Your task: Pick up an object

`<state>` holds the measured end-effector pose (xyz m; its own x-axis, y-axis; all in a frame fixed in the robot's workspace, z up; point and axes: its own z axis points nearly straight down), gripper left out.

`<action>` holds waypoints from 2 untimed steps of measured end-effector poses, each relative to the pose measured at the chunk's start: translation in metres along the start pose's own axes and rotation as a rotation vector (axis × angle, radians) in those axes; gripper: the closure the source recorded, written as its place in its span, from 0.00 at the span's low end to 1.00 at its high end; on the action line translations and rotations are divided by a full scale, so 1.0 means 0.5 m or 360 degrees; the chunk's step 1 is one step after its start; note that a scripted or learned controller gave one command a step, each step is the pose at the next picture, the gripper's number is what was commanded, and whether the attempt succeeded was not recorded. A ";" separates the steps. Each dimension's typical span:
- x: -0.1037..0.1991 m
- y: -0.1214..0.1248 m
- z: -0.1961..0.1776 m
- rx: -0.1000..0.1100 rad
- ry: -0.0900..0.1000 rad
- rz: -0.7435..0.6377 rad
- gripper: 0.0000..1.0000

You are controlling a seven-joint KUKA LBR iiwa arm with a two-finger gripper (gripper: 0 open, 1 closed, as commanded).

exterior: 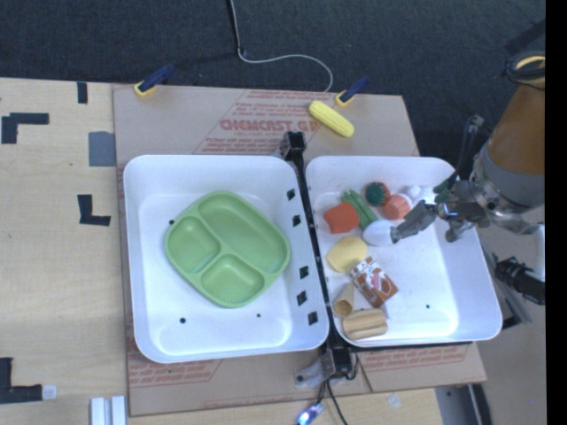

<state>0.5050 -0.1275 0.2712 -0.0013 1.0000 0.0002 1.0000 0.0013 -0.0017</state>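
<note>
The right bin holds a cluster of toy foods in its left half. There are a red pepper, a green pod, a red and green berry, an orange-red ball, a white egg, a yellow lemon, a printed snack packet and a tan cylinder. My gripper hovers over the bin's right half, just right of the egg and the ball. It is open, with nothing between its fingers; the left finger points toward the egg.
The left bin holds a green sectioned plate. A yellow corn cob lies on the cardboard behind the bins. Clamps and a cable sit at the far edge. The right bin's lower right floor is bare.
</note>
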 end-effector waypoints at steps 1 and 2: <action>0.007 -0.040 0.364 -0.0012 -0.0006 0.0008 0.00; 0.012 -0.044 0.341 0.0004 0.0004 0.0001 1.00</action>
<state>0.4829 -0.1214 0.1005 -0.0010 1.0000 0.0028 1.0000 0.0010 -0.0044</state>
